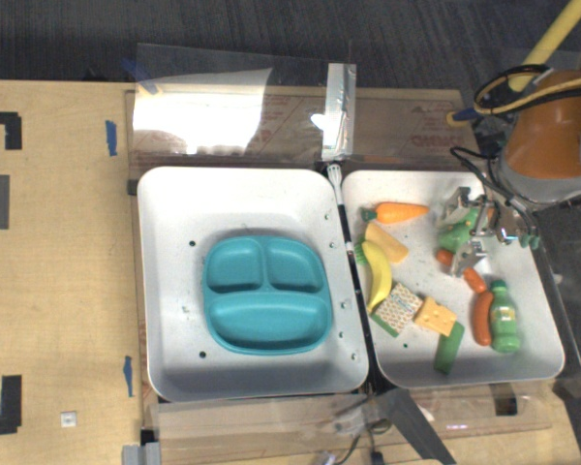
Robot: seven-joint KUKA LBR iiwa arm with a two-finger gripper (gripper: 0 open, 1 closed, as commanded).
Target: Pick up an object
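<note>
Gripper (pixel 473 229) is seen low over the right bin (pixel 547 361), toward its 1 o'clock corner; its opening and any hold cannot be told; toy food is scattered around: carrot (pixel 402 212) at 11, banana (pixel 377 272) at 9, green bottle (pixel 504 316) at 4; teal tray (pixel 266 294) is centred in left bin (pixel 165 201).

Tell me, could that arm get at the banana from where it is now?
Probably yes. The banana lies uncovered by the right bin's left wall, with only a yellow wedge touching its top end. The end effector hangs over the same bin, nothing standing between. The nearby wall might crowd it.
</note>
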